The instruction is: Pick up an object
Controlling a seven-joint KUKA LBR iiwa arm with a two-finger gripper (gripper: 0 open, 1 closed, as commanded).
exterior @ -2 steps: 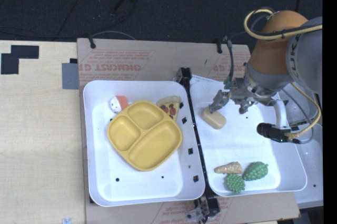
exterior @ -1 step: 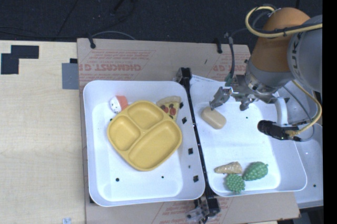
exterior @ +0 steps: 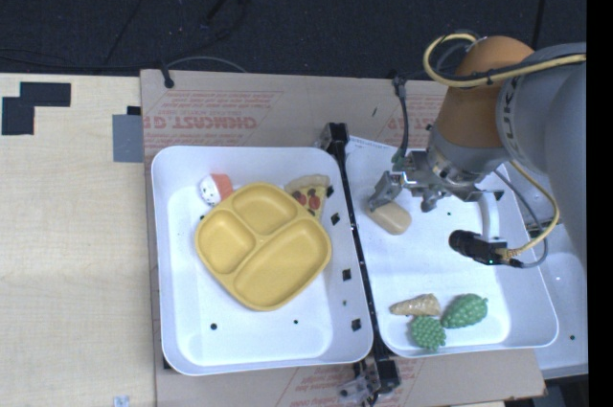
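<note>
The tan bread roll (exterior: 391, 219) lies in the right bin (exterior: 536, 319), near its upper-left corner beside the divider. The gripper (exterior: 395, 190) hangs just above it, touching or nearly so; the roll's long axis runs left-right. Whether the gripper is spread or closed, I cannot tell.

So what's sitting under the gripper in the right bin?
A tan, rounded piece lies on the right bin floor just below the gripper. Its upper edge meets the gripper, so whether they touch is hidden.
</note>
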